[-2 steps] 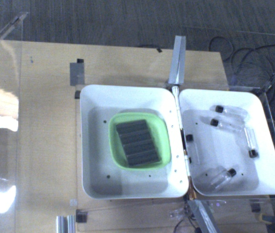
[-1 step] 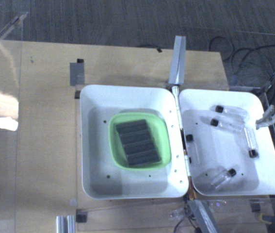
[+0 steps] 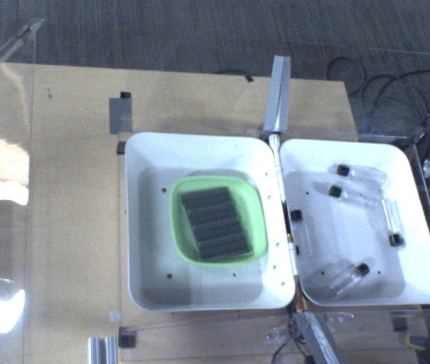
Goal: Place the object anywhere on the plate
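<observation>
Dark ridged block [image 3: 215, 224] laid on green plate [image 3: 253, 203] in left bin [image 3: 142, 226], long side tilted up-left, clear vials [image 3: 385, 212] scattered in right bin [image 3: 419, 271].

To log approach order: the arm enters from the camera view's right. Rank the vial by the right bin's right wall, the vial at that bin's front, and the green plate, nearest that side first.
1. Right-wall vial, lying along the right wall of the right bin.
2. Front vial, near that bin's front, toward its middle.
3. Green plate, in the left bin.
</observation>
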Robot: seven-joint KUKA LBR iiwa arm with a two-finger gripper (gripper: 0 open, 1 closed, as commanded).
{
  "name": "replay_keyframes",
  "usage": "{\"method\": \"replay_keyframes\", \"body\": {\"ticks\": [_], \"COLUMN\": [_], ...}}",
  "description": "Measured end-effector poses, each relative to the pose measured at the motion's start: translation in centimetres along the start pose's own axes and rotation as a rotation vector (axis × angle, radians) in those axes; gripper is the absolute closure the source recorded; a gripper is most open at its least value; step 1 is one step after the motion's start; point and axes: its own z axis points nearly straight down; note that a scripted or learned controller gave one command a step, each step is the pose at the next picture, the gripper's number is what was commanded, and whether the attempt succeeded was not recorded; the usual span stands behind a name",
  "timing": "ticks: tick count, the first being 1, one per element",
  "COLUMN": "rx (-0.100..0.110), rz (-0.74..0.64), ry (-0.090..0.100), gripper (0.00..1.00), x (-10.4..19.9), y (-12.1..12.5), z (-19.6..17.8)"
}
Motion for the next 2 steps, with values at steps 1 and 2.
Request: {"method": "replay_keyframes", "body": {"ticks": [1, 2], "rx": [-0.004, -0.002], "rz": [0.040, 0.121], "ry": [-0.001, -0.001], "gripper": [0.00, 0.00], "x": [-0.35, -0.27], "y": [0.21, 0.18], "z": [-5.26, -5.19]}}
